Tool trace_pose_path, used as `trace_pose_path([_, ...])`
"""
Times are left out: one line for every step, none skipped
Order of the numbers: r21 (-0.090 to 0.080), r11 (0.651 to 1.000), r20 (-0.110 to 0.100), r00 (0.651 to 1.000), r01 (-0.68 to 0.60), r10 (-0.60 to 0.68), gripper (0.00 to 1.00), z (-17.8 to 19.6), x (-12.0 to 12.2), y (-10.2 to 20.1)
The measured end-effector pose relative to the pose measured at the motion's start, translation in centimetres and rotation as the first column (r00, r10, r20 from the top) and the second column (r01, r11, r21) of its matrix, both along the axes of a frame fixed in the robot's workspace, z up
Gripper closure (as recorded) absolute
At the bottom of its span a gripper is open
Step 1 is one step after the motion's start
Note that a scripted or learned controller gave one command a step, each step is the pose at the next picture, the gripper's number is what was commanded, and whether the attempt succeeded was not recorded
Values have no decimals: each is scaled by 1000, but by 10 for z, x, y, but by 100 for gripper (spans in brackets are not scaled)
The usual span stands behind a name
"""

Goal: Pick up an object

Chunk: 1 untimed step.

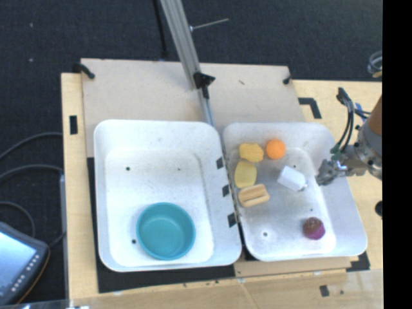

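The right bin (341, 205) holds several small objects: an orange ball (275, 149), a yellow lump (251, 152), a pale yellow piece (245, 173), a tan bread-like piece (253, 195), a white block (291, 177) and a dark purple fruit (313, 228). My gripper (327, 171) hangs over the bin's right side, just right of the white block and apart from it. I see nothing between its fingers.
The left bin (116, 147) holds a teal bowl (165, 230) near its front. A slanted metal pole (183, 37) rises from between the bins at the back. Cables (347, 118) trail above the wrist at the right.
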<state>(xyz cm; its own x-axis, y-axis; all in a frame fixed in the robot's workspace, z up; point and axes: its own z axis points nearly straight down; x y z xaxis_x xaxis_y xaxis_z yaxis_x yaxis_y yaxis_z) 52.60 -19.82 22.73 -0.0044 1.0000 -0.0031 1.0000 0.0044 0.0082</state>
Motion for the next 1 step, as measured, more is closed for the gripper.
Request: trace_pose_path([0,1000,0,1000,0,0,100,54,2,-1])
